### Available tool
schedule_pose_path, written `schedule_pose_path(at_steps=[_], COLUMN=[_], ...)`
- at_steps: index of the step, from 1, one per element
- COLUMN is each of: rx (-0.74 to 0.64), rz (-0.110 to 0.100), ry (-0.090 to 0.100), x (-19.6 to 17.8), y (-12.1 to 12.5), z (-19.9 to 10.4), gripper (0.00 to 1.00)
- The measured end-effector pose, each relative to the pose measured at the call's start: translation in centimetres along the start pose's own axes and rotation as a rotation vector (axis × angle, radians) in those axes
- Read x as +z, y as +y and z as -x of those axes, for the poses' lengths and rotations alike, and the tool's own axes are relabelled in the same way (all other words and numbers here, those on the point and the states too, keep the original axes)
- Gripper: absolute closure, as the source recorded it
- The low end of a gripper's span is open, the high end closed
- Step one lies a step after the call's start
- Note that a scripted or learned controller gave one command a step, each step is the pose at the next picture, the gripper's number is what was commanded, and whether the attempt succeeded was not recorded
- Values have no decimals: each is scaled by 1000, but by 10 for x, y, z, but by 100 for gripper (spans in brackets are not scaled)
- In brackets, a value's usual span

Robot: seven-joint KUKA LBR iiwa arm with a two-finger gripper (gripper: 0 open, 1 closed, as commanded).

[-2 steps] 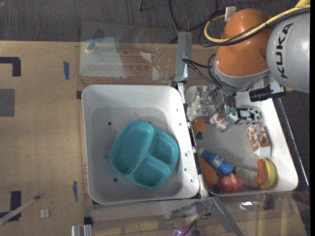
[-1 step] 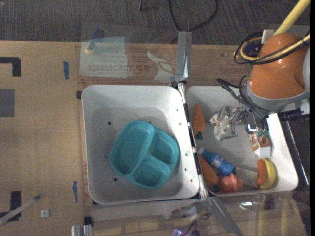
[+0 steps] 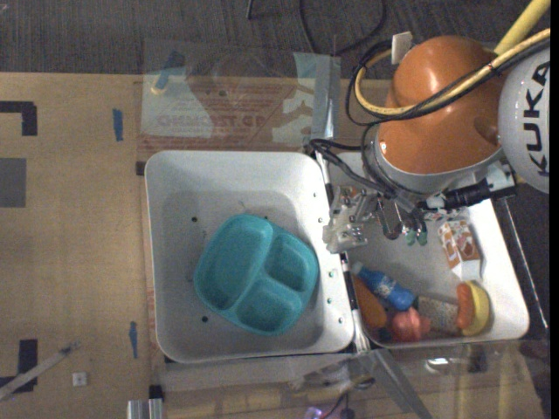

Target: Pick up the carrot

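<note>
Hanging over the right bin (image 3: 511,312) near its far left corner, the gripper (image 3: 377,221) grasps nothing that can be made out, and whether its jaws are released or clenched cannot be told from the tangle of metal there. The carrot (image 3: 369,302) lies against the bin's left wall toward the near left corner, just beside a blue bottle (image 3: 389,288) and close to a reddish round toy (image 3: 409,326). Doing this well probably means travelling toward the near edge, lining the jaws across the carrot's narrow width, and descending clear of wall and bottle.
</note>
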State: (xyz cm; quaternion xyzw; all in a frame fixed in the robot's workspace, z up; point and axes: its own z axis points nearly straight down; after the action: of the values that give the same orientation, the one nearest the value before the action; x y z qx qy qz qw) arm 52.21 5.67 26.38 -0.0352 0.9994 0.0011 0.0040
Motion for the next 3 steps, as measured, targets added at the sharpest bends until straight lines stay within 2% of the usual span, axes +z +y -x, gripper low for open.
schedule_pose_path(at_steps=[1, 2, 3], rx=[-202, 201, 199], rz=[1, 1, 5], ry=[-2, -1, -12], x=[-54, -76, -89], y=[91, 150, 151], z=[77, 129, 130], gripper=[100, 100, 100])
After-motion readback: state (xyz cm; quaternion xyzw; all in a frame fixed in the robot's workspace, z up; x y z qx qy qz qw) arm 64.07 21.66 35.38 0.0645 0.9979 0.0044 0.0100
